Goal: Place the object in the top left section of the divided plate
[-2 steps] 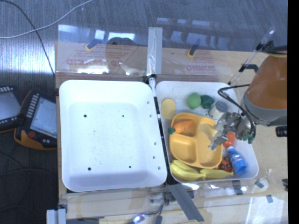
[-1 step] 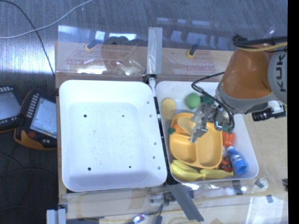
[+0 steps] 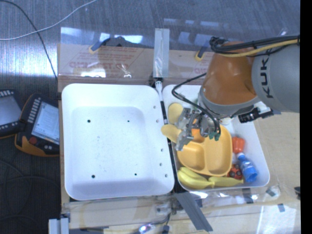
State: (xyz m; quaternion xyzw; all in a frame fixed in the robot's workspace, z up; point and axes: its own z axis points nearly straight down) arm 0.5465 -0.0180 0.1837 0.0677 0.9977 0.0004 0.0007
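Bench (image 3: 97, 62): brown board surface with a clear sheet over the far part, yellow clips at the far edge. Two shallow white bins sit on it side by side, touching along the centre seam. Left bin (image 3: 73, 145) has four small dark holes in its floor. Right bin (image 3: 261, 167) sits under the arm, partly hidden. Metal strip (image 3: 161, 52) stands upright behind the seam.

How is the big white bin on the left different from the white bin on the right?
The left bin has a bare white floor with small dark dots, while the right bin holds a yellow divided plate, bananas and a blue bottle. The arm hangs over the right bin, not the left bin. Both are shallow and white.
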